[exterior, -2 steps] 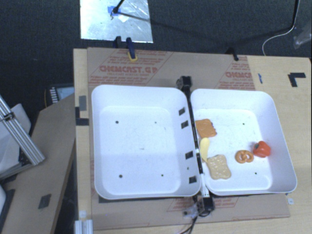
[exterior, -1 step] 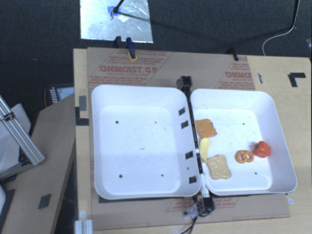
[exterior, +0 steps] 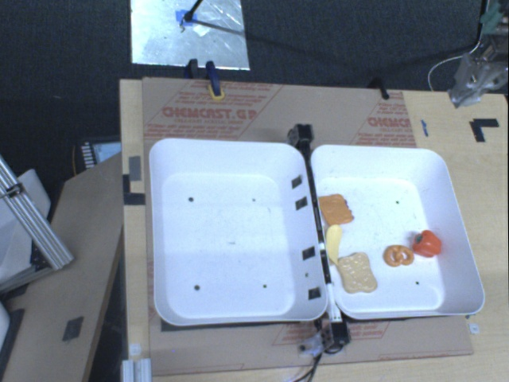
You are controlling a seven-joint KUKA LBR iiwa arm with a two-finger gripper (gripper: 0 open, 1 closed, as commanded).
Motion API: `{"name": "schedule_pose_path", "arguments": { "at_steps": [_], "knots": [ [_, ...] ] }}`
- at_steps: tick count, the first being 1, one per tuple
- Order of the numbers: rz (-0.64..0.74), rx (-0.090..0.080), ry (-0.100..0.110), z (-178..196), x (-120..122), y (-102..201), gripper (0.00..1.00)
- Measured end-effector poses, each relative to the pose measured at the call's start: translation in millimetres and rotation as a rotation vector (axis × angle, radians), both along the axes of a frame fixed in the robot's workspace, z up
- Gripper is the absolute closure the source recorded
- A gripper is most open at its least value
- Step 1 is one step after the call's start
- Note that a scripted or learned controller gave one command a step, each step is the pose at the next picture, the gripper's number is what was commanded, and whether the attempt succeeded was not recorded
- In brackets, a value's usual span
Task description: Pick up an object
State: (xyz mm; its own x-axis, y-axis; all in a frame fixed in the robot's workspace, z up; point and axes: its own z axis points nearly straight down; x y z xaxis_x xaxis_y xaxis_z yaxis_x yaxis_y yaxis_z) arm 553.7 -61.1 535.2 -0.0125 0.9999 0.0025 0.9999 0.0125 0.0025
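Five small things are lying in the right bin, all gathered in its lower half. An orange slice of toast is sitting close to the bin's left wall. Just below it, a yellow piece is resting against that same wall, and its lower end is touching or nearly touching a tan cracker, which is lying flat near the front left corner. To the right of the cracker, a small pretzel is lying on the bin floor. A red pepper is sitting just beside the pretzel, on the side toward the right wall.

The gripper is hanging well apart from all of these, beyond the far right corner of the bin and over the edge of the bench, with nothing visible in its grasp. Whether it is released or clenched cannot be told from this view. Thin cables are looping beside it.

The left bin is sitting against the right one, and black clips are running along the seam where the two are meeting. Both bins are resting on a cardboard sheet with red print. A yellow and blue clamp is gripping the sheet's far edge. Beyond it, a shiny foil square is lying on the dark floor.
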Motion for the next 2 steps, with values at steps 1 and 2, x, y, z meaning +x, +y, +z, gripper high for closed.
{"name": "schedule_pose_path", "arguments": {
  "at_steps": [1, 2],
  "knots": [
    [-0.005, -0.001, -0.001, 0.8, -61.3, 35.3, 1.0],
    [0.001, 0.0, 0.0, 0.0, -67.6, 120.2, 1.0]
  ]
}}
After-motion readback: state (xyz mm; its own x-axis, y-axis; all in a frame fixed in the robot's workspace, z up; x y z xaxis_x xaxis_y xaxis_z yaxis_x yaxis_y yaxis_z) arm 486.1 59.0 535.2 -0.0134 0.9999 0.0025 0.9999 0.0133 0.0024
